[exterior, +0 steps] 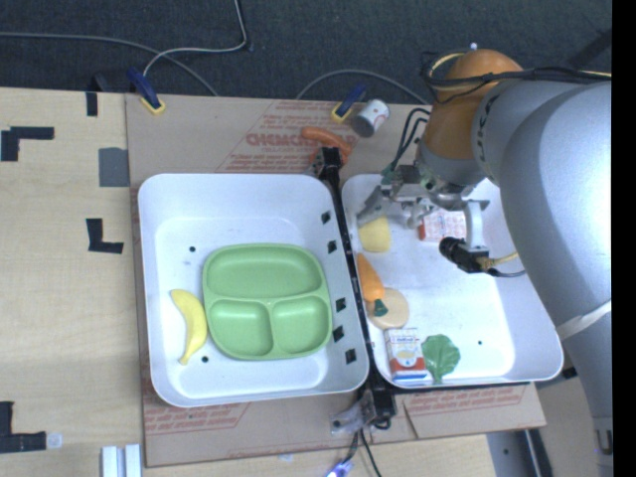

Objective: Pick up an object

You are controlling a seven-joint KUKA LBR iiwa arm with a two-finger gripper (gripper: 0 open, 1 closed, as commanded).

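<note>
- Two shallow white bins sit side by side at mid-frame: the left bin (159, 266) holds a green three-compartment plastic tray (266, 299) with a yellow banana (189, 324) lying just beside its left edge.
- The right bin (517, 336) holds several candidates: a small pale-yellow lemon-like piece (375, 235) near its upper left, an orange carrot-shaped piece (370, 279) below that, a tan round disc (390, 308) touching the carrot's lower end, a red-and-white carton (405, 354) and a green leafy piece (440, 355) at the bottom.
- The grey arm's two-finger gripper (402, 199) hangs over the right bin's upper left, just above the lemon-like piece; I cannot tell how wide it stands.
- A second small red-and-white packet (434, 228) lies just right of the gripper.
- Risks, as I judge them: the rounded yellow piece could roll aside under a descending fingertip, and the divider wall between the bins is close enough to block one finger.
</note>
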